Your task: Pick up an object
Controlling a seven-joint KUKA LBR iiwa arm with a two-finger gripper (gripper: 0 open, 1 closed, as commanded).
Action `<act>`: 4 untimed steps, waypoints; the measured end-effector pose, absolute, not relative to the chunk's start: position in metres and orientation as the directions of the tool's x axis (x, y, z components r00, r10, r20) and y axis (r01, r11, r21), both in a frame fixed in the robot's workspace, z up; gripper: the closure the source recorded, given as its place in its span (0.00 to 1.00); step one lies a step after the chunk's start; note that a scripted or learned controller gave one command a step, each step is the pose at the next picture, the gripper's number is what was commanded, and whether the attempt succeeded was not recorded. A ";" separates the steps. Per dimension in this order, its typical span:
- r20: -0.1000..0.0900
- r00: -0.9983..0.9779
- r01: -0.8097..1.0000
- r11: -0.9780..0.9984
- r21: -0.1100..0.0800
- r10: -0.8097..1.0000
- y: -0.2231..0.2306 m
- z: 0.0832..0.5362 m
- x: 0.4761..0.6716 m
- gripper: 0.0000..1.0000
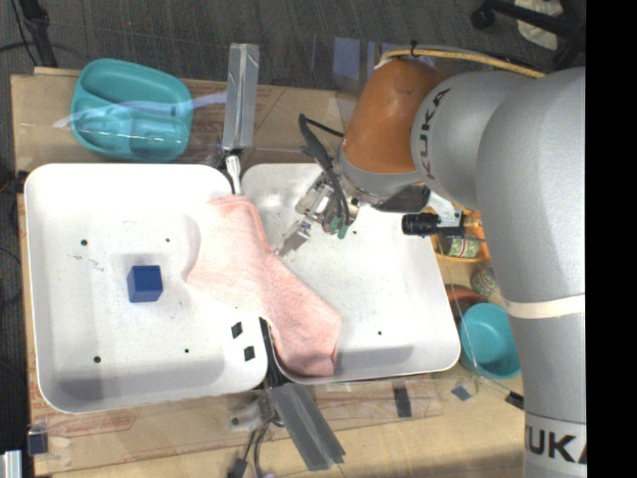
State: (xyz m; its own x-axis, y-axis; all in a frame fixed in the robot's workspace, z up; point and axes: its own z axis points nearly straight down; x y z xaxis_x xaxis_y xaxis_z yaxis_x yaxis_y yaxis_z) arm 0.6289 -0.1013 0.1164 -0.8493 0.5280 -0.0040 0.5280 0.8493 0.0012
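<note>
Grey KUKA arm (528,217) fills the right, its gripper (320,212) hanging over the right bin (418,297) near the pink towel (274,282) draped across both bins. Whether it is grasping anything I cannot tell. Well apart, the blue cube (145,283) sits in the left bin (60,267).

Blue cube (145,283): small, solid blue, sitting flat on the floor of the left bin (60,257), toward that bin's left-centre, apart from its walls and well apart from the cloth.

Pink cloth (274,282): soft, pale pink, crumpled and long; draped slantwise over the divide between the two bins, upper end in the left bin, lower end bunched in the right bin's (398,297) near-left corner.
</note>
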 end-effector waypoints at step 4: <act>0.001 -0.957 0.290 0.957 0.000 0.290 -0.089 0.113 0.542 0.00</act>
